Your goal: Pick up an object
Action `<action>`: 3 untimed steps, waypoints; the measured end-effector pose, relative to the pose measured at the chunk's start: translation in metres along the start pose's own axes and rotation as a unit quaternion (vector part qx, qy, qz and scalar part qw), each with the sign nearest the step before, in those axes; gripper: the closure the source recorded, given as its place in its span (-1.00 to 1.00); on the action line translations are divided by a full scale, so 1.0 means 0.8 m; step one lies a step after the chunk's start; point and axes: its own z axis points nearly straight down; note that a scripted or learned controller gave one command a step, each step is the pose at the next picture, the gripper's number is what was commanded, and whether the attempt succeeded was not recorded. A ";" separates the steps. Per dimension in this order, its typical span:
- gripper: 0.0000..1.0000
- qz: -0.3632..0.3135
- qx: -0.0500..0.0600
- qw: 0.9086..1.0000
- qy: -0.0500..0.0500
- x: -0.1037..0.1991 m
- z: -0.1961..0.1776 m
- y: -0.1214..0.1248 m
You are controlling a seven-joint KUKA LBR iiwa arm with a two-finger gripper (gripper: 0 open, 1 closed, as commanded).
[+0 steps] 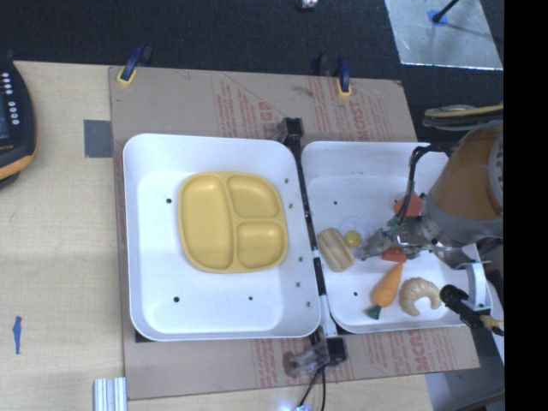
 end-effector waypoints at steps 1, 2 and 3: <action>1.00 0.001 0.001 1.000 0.000 -0.002 -0.013 -0.002; -1.00 0.001 0.001 1.000 0.000 -0.002 -0.012 -0.002; 1.00 0.000 0.001 1.000 -0.001 -0.003 -0.025 -0.002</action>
